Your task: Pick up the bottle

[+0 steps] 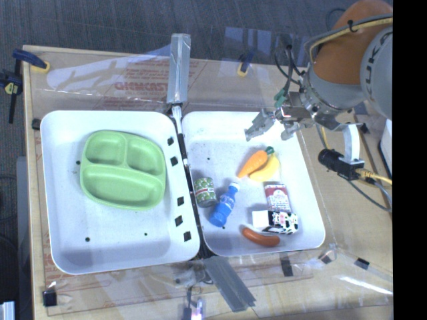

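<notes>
A: What sits around the bottle (225,205)?

B: It lies tilted in the right bin (308,179), blue, its white cap pointing up toward a toy carrot (255,163). A small green can (204,191) is just beside it on the left, nearly touching. To its right lie a red-and-white carton (275,197), a cow-patterned box (275,219) and a sausage (260,236), all near but apart from it. A yellow piece (265,171) rests against the carrot.

A: And the claw (271,125)?

B: It hangs over the far side of the right bin, its two fingers spread apart with nothing between them. The bottle is well below it in the view, nearer the bin's front left, with the carrot lying between the two.

A: The surroundings?

B: The left bin (53,199) holds a green divided plate (123,169). Both bins sit on a wooden worktop (360,285) under clear plastic sheeting, with dark carpet (100,12) beyond and blue clamps (27,59) at the far left corner.
</notes>
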`<state>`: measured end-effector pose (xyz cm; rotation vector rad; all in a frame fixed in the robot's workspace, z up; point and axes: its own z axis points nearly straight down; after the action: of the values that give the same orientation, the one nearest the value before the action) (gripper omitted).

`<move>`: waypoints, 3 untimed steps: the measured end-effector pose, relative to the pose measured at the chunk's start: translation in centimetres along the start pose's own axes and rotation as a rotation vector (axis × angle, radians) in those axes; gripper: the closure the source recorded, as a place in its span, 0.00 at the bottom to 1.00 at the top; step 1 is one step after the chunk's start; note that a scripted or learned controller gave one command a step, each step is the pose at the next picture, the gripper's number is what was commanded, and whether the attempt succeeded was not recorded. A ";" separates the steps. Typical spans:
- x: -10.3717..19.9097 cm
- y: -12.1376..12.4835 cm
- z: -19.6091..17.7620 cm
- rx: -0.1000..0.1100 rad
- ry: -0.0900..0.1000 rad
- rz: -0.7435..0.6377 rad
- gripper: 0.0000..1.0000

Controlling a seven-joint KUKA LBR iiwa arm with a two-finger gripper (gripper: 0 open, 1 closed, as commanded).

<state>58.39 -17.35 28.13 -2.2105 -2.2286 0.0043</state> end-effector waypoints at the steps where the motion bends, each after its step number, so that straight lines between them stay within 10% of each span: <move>1: 5.1 -4.4 14.3 0.001 0.001 0.078 0.00; 2: 5.5 -8.6 18.9 -0.007 -0.007 0.011 0.00; 3: 5.6 -8.6 18.0 -0.005 -0.004 0.005 1.00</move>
<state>49.66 -11.81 10.14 -2.2204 -2.2275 0.0030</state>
